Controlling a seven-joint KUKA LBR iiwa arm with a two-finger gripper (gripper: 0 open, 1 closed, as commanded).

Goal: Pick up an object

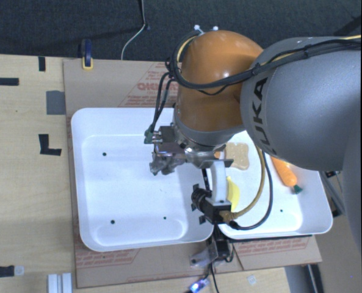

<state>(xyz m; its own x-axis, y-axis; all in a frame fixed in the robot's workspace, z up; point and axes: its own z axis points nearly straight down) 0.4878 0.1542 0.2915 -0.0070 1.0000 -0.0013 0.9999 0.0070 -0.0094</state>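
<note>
Over the left bin (119, 191) the pincer (162, 159) hangs low, apart or together I cannot tell; the carrot (284, 173), yellow piece (233, 191) and beige slice (239, 155) lie in the right bin (290, 217); closing here would likely grasp nothing; the arm (315, 102) reads "KUKA"; the red print on the cardboard (107, 84) is illegible.

Robotics lab: industrial arm (303, 102) over two white bins (77, 124), cardboard (107, 84), taped marks (46, 144) on bench (22, 182), dark backdrop (58, 11).

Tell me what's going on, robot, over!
End effector over left bin, near its right wall. In right bin: orange carrot, yellow piece, tan piece. Arm hides part of it.
</note>
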